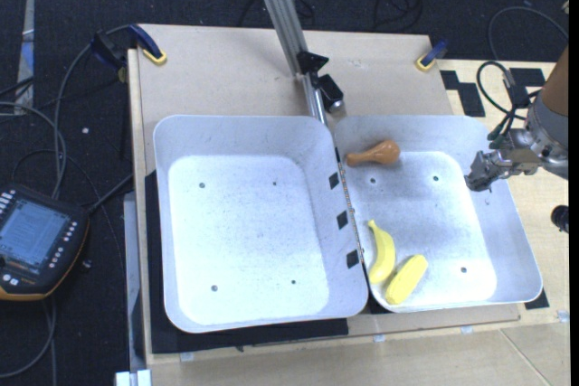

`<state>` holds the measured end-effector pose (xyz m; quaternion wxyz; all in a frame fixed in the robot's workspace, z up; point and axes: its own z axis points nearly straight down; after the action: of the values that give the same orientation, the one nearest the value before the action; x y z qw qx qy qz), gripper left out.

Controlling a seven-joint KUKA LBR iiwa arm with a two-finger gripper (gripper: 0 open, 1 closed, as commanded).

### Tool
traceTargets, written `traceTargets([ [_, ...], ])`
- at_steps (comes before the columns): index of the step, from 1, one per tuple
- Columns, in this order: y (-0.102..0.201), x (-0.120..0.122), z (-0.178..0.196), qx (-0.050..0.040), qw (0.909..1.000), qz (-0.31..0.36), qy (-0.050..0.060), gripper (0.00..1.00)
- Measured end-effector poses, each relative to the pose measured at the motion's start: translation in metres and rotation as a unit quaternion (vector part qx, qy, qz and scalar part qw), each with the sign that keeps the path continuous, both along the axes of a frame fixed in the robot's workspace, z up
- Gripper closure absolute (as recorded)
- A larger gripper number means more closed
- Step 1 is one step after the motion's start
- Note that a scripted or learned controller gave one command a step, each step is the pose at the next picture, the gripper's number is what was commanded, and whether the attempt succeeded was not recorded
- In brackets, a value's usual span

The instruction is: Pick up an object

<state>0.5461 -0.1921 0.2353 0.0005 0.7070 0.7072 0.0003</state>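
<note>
Three objects lie loose in the right bin [520,235]: brown pear-shaped piece [374,155], banana [381,250], yellow block [406,277], all left of the gripper [479,174]. Finger state: cannot tell. Nothing grasped; pickup entirely outstanding.

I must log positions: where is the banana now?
The banana lies in the right bin, near its front-left corner, touching a yellow oval object.

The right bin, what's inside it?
Inside the right bin lie a banana, a yellow lump touching it, and a brown pear-shaped toy near the far rim. Nothing looks covered.
</note>
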Motion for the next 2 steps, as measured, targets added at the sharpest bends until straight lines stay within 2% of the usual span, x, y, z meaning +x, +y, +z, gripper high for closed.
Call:
traceTargets([
  [2,0.113,0.032,0.011,0.0009,1.0000,0.003,0.000,1.00],
])
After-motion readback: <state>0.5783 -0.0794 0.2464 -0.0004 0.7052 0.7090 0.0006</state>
